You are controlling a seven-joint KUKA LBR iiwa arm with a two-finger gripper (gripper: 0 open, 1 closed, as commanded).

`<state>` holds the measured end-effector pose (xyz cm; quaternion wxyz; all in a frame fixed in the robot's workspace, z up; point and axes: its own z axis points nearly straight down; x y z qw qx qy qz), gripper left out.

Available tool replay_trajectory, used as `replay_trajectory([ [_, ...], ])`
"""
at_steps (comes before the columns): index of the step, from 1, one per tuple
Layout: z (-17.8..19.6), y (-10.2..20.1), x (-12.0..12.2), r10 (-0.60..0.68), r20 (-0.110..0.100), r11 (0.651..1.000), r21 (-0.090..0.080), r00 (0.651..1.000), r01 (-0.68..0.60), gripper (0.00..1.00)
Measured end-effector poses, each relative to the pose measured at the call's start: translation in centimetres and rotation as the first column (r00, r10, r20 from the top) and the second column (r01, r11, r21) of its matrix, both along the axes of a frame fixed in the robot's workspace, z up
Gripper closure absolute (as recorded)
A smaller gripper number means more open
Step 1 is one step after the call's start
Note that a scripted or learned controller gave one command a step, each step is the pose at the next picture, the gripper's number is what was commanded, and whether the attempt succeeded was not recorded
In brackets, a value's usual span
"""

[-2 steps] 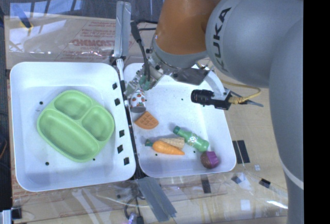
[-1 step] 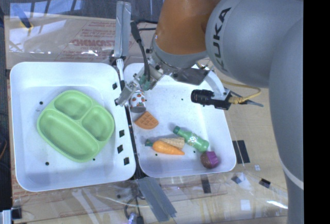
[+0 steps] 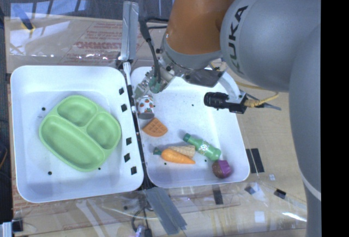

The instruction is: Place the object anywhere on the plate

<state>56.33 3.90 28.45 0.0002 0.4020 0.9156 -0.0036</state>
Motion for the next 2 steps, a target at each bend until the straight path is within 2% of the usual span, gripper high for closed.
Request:
replay_trajectory([
  [1,-9.4,3.1,-2.1,0.035,-0.001,0.999,0.006,0.999,-0.035,1.0],
  [2,-6.3,5.3,3.8,0.092,0.003,0.996,0.006,0.996,-0.092,1.0],
])
